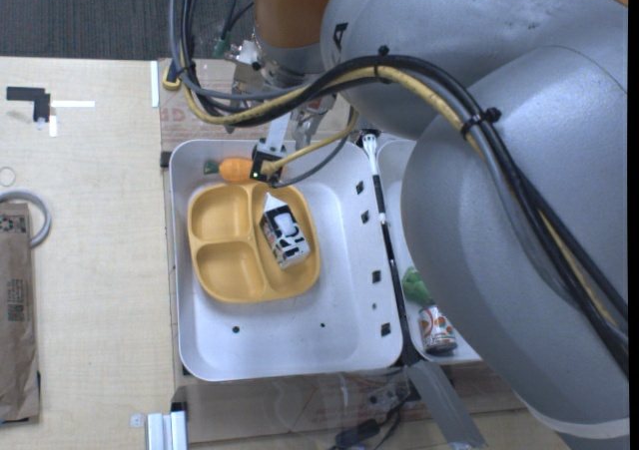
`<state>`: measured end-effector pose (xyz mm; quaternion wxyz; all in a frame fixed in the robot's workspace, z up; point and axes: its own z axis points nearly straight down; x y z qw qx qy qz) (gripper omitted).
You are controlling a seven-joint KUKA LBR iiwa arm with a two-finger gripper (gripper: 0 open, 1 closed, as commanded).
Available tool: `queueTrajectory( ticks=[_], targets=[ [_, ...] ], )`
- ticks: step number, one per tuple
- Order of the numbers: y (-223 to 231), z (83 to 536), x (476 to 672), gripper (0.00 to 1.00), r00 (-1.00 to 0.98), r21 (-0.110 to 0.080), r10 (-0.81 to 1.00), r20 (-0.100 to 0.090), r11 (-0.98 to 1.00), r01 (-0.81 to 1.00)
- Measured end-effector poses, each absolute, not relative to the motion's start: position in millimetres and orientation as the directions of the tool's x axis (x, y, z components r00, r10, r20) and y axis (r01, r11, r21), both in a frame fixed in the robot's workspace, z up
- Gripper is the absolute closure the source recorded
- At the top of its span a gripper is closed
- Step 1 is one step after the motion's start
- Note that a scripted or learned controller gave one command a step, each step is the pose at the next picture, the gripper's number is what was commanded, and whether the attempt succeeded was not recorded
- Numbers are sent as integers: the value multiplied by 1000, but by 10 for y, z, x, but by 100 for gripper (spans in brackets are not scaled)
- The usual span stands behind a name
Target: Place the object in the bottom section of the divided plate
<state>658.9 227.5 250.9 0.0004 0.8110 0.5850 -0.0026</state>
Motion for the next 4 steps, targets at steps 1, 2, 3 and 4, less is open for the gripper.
queueTrajectory(
  ticks=[1, 2, 3, 4],
  targets=[
    [2282, 3361, 6486, 0, -33, 0, 999, -3, 33, 999],
    [2141, 3039, 6589, 0, 436, -3, 900, -6, -436, 900],
    [2282, 2765, 6589, 0, 67, -3, 998, -3, -67, 998],
    [2272, 2044, 6588, 0, 524, -2, 851, -5, -524, 851]
  ],
)
